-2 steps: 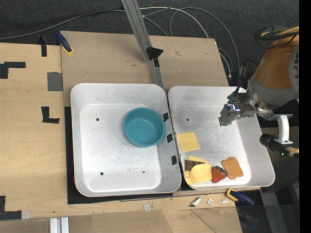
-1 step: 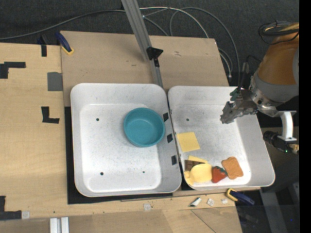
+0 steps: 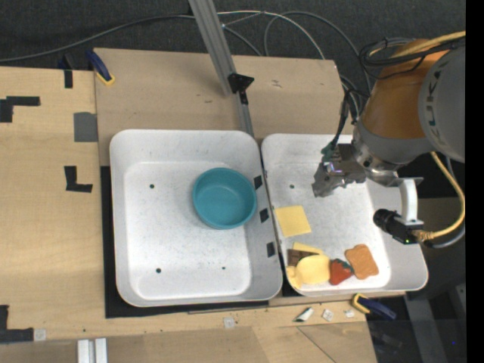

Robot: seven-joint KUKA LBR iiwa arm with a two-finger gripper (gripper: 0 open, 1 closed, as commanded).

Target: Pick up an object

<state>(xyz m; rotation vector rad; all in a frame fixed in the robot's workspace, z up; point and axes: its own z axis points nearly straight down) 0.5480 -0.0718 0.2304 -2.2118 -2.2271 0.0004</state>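
Note:
My gripper (image 3: 327,181) hangs over the upper middle of the right bin (image 3: 302,151), reaching in from the right. Nothing shows between its fingers. Below and left of it a flat yellow square (image 3: 292,220) lies on the bin floor, apart from the gripper. At the bin's near edge lie a yellow lumpy piece (image 3: 311,269), a red piece (image 3: 340,271) and an orange bread-like slice (image 3: 363,261), close together. A teal bowl (image 3: 223,197) sits upright in the left bin (image 3: 151,225), towards its right side.
A grey metal pole (image 3: 215,40) slants down to the gap between the bins. A black cylinder (image 3: 393,225) on a white bracket hangs from the arm over the right bin's right rim. Cables run across the back.

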